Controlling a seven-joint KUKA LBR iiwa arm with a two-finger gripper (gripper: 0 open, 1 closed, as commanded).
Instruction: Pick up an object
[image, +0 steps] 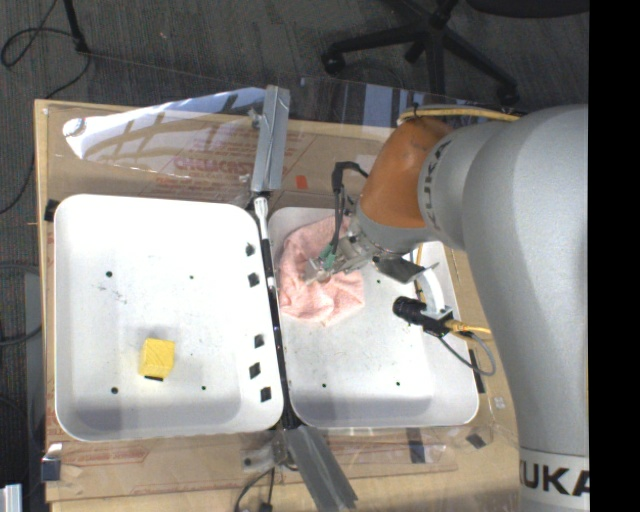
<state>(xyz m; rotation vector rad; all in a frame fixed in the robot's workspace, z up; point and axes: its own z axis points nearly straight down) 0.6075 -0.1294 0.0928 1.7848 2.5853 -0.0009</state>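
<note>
From where I'm standing the end effector (328, 262) is down on the pink cloth (316, 280) in the right bin (400, 395). Can't tell its state. Looks like the grasp step; next it'd need a clean lift.

Big smooth grey arm (520, 300), rounded casing, matte sheen. Orange band (395, 190) wrapped above the wrist. Black "KUKA" lettering low on the casing, cut off at the edge. Thin black cable (340, 185) looped beside the wrist. Small metal gripper (328, 262) at the tip.
</note>
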